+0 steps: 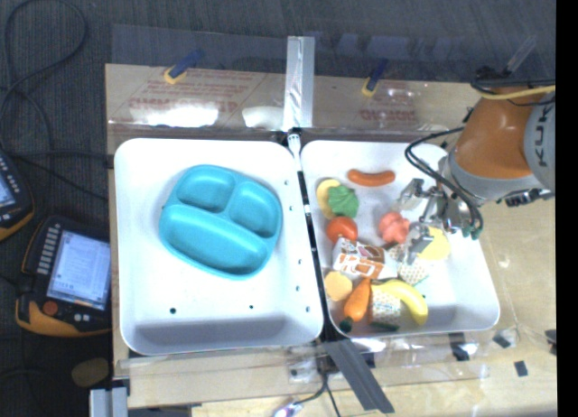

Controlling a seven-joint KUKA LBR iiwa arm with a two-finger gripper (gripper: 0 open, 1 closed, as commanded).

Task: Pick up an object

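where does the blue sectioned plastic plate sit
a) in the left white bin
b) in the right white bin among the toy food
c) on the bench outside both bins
a: the blue sectioned plastic plate lies alone on the floor of the left white bin, while the toy food, such as the yellow banana and the red sausage, is in the right white bin.

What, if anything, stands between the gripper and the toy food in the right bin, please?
Nothing visible does. The gripper is already down inside the right bin, among the toys: the pink piece lies just to its left in the camera view and the pale yellow piece right beside it. The sausage lies further back, also unobstructed.
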